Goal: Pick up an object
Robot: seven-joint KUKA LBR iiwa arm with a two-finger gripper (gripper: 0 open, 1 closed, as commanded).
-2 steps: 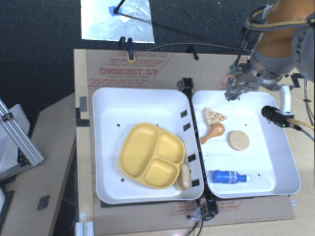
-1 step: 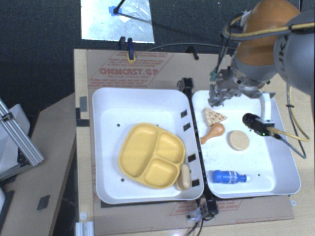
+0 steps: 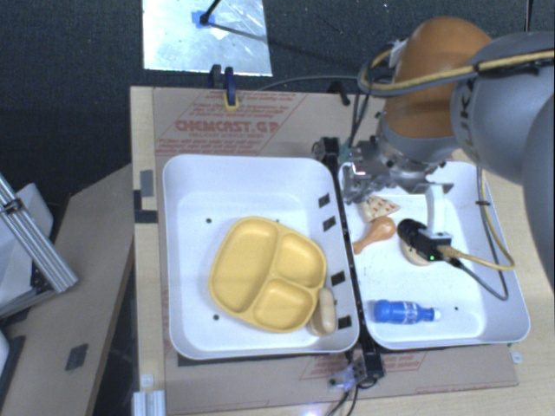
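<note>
My gripper (image 3: 357,183) hangs low over the far left corner of the right bin (image 3: 499,319), close to the wall between the two bins. Just under and beside it lies a tan checkered cracker-like piece (image 3: 380,206). An orange-tan drumstick-shaped toy (image 3: 375,232) lies a little nearer the camera. A blue bottle (image 3: 403,312) with a white cap rests on its side near the bin's front. I see nothing between the fingers, and the wrist hides them in part.
The left bin (image 3: 191,189) holds a yellow divided plate (image 3: 267,273) with a small tan bread-like piece (image 3: 325,311) against its right front edge. The grey and orange arm (image 3: 451,76) covers the back of the right bin. A yellow cable (image 3: 486,263) trails across the right bin.
</note>
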